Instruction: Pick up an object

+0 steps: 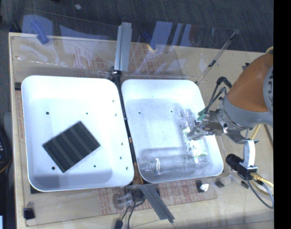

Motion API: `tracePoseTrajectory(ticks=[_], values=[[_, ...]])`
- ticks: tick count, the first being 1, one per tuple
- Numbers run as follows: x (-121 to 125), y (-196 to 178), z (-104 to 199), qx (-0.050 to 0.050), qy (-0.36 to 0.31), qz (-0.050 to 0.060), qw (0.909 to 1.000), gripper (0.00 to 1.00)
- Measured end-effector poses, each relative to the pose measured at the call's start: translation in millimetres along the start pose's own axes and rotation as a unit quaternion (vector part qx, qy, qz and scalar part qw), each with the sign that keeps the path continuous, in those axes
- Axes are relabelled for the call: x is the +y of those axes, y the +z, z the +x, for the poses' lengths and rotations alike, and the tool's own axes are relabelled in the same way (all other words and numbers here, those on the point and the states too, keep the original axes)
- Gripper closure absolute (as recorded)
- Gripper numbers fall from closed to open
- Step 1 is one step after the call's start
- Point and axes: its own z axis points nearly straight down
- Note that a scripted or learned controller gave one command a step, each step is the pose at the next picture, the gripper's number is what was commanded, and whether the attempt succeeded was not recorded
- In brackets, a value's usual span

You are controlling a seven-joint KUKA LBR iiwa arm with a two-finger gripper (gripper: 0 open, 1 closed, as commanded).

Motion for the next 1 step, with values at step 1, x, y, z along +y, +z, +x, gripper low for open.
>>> tracePoseTrajectory(ticks=[1], values=[[0.0,0.0,-0.1,0.000,0.000,0.000,1.0000,0.00]])
